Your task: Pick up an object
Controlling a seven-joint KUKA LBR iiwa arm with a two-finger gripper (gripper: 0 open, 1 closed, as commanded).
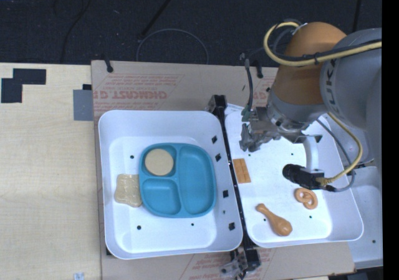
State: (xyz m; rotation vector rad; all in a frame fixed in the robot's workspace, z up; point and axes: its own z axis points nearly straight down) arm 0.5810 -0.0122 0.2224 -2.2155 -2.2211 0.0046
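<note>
While the claw (249,140) is hanging low over the right bin (268,186), just past the far end of the flat orange slab (240,171), that slab is looking like the likeliest thing to pick. Whether the claw is open or closed I cannot tell, since the wrist is hiding its tip.

The slab is lying flat on the bin floor. Its left edge is sitting very near the wall that is dividing this bin from the left bin (118,141). That is making the grasp awkward, because a thin flat piece is offering little height to pinch and the wall is crowding one side. A good try is probably calling for the claw to be centred over the slab, closing across its narrow width, and dropping right to the floor before squeezing.

Right of the slab and nearer the camera, a small pretzel (306,198) and a wooden spoon-shaped piece (275,220) are lying well apart from it. Both are standing taller, so they are likely offering easier grips. Left of the slab, across the wall, a blue plate (187,193) is holding a round tan disc (158,161).
</note>
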